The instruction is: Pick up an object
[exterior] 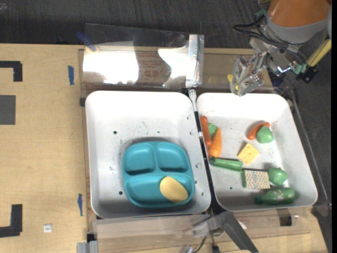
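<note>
A: Starting left: teal tray (156,174) in the left bin (100,141), yellow lump (174,188) on its lower compartment. Untouched?

B: Looks so. Further right, carrot (215,141), cheese wedge (248,154) and green pieces loose in the right bin (300,141)

A: And the claw (247,80)?

B: Above that bin's far rim, nothing seen in it; open or closed, cannot tell. Picking not yet begun
</note>
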You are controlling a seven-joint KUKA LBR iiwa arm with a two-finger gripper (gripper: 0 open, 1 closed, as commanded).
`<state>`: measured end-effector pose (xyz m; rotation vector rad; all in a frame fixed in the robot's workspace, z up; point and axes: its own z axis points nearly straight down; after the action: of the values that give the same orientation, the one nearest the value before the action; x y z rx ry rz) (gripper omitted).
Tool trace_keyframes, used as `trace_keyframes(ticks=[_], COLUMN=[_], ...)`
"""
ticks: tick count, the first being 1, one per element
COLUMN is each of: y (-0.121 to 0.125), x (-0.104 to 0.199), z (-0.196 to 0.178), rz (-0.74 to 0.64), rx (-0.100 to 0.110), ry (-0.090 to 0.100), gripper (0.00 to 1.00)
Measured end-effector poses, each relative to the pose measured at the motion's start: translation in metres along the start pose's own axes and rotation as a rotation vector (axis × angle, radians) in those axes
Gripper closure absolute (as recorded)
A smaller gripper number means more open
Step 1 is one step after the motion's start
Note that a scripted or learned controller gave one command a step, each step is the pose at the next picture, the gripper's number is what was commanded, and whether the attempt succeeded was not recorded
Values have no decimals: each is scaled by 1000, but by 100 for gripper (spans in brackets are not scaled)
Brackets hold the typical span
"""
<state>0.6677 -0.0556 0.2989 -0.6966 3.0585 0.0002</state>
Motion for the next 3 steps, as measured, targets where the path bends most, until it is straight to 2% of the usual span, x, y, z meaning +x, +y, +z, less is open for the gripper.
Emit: trace_keyframes(ticks=[1,2,3], y=[0,23,29], x=[-1,-11,-14], z=[-4,-6,-25], rz=[-96,-190,-231], rx=[2,1,3], ry=[-4,-4,-7], gripper=[100,100,100])
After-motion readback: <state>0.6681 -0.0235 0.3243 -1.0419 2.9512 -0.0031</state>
